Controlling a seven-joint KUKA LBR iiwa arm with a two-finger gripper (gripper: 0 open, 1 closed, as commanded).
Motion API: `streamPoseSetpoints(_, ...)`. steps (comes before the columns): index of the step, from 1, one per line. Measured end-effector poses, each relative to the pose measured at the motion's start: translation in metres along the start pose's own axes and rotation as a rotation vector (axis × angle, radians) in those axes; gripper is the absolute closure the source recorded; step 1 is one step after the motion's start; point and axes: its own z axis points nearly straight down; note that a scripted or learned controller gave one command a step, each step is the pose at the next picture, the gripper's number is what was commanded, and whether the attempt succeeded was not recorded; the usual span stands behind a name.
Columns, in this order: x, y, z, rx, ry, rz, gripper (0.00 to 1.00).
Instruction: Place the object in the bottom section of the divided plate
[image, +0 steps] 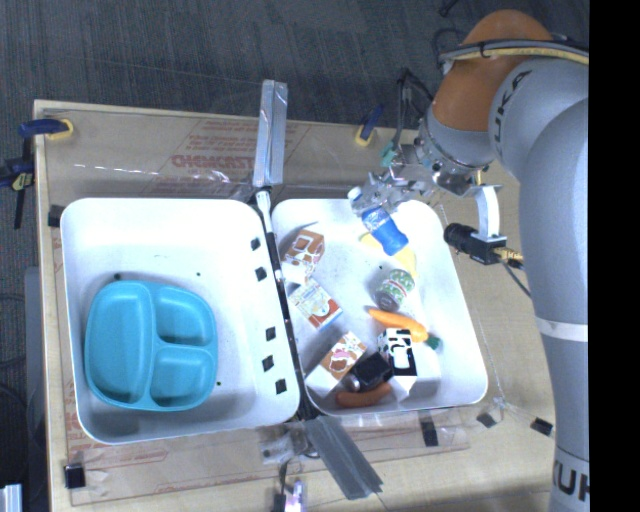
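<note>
Camera view: the divided plate (150, 345) is sitting in the left bin (150, 220), toward its lower left. It is light blue, rounded, with three sections: one long section down the left side, two smaller ones stacked on the right. Nothing is lying in any section.

The gripper (385, 205) is hanging over the upper part of the right bin (455, 290), and a blue and yellow bottle-like object (388, 234) is sitting right under its fingertips, tilted. The top of that object is reaching up to the fingers, but whether they are clamping it or standing apart is unclear from here; cannot tell.

Counting items in the right bin: three small printed cartons — one (303, 247) near the divider at top, one (314, 304) just below it, one (338, 358) lower still. One green-labelled can (396, 288) is lying near the middle right. One orange carrot-shaped piece (396, 321) is lying just below the can. One white box with black marking (404, 358) is sitting at the lower right, touching a black object (370, 372). One brown sausage-like piece (362, 397) is lying along the bottom wall.

Two bins, one plate, one arm (545, 150) with its orange band reaching in from the right.
</note>
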Motion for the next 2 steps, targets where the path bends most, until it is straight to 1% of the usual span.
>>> streamPoseSetpoints(1,0.076,-0.035,0.012,0.0,-0.001,-0.318,1.0)
streamPoseSetpoints(2,0.158,-0.067,-0.002,0.0,-0.001,-0.268,1.0)
